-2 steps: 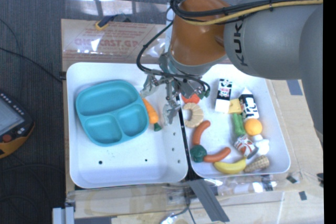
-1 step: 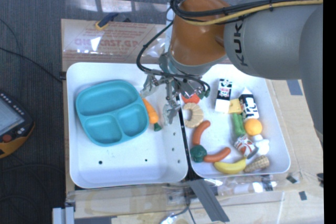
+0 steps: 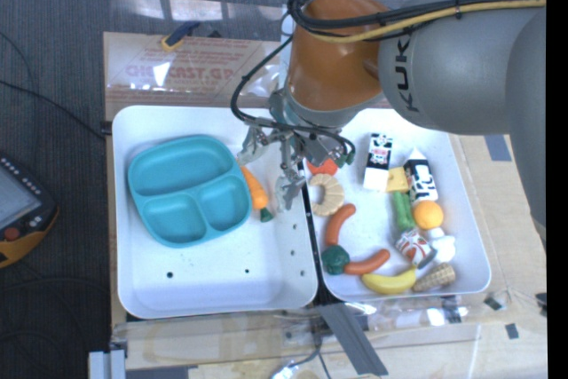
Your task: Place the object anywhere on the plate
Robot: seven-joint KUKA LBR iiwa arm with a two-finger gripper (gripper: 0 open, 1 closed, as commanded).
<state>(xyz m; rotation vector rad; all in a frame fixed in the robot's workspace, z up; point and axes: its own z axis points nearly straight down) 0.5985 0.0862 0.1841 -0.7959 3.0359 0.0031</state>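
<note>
Beside the blue plate [image 3: 188, 189], a toy carrot [image 3: 256, 190] lies unplaced in the bin, apparently free of the gripper [image 3: 286, 166], whose jaws hang apart.

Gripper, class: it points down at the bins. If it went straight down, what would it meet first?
Likely the divider between the two bins, or the carrot just left of the gripper. Depth is unclear from this slanted view.

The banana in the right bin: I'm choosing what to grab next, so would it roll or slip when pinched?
The banana looks like smooth, glossy plastic, so probably light and a bit slippery. Its curved shape may rock or pivot rather than roll. It rests against a sausage, which could get dragged along.
</note>
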